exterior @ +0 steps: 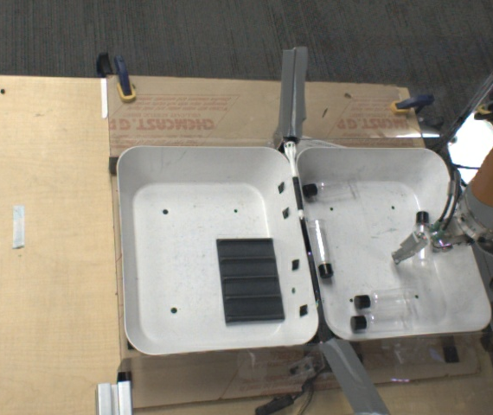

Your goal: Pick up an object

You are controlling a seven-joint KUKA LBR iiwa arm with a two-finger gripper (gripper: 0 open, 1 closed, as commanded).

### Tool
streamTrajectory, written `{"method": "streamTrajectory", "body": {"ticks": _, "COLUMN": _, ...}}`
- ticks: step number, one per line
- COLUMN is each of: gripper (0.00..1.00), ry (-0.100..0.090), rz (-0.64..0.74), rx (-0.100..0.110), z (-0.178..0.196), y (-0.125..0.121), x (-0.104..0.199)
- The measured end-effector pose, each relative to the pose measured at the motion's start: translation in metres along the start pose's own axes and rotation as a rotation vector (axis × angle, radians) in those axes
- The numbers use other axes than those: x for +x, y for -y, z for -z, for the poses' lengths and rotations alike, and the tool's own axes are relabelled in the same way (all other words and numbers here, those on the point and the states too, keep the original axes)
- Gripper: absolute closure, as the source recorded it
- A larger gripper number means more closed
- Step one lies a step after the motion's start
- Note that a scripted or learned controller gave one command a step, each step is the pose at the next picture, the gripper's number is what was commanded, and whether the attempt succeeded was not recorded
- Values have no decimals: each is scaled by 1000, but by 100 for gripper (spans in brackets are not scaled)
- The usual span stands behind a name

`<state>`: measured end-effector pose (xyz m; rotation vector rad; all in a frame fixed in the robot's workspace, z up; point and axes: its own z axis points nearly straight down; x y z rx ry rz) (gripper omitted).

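Observation:
My gripper (414, 234) reaches in from the right and hangs over the right part of the right bin (376, 164). Its two fingers stand apart, one dark-tipped (421, 220) and one grey (406, 250), with nothing visible between them. Below it, near the bin's front wall, lie two clear bottles with black caps (376, 310). A clear tube with a black cap (321, 251) lies along the bin's left wall. Another clear piece with a black cap (310, 191) sits at the back left. A black ribbed block (250, 279) lies flat in the left bin (143, 232).
A grey divider post (293, 93) rises behind the seam between the bins. Clamps (118, 76) hold the cardboard behind them. The bench's wooden top (39, 232) stretches to the left. Cables and arm parts crowd the right edge (489, 206).

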<state>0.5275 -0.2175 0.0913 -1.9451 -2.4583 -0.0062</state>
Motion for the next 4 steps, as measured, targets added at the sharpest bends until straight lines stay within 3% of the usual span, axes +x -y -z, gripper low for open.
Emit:
{"method": "streamTrajectory", "body": {"ticks": 1, "gripper": 100, "ry": 8, "rz": -6, "rx": -2, "z": 10, "y": 1, "x": -4}}
{"method": "streamTrajectory", "body": {"ticks": 2, "gripper": 100, "ry": 9, "rz": -61, "rx": -1, "z": 84, "y": -33, "x": 55}}
{"method": "streamTrajectory", "body": {"ticks": 3, "gripper": 100, "ry": 9, "rz": -52, "rx": 1, "z": 98, "y": -87, "x": 149}}
{"method": "streamTrajectory", "body": {"ticks": 4, "gripper": 100, "ry": 9, "rz": -81, "rx": 1, "z": 116, "y": -118, "x": 174}}
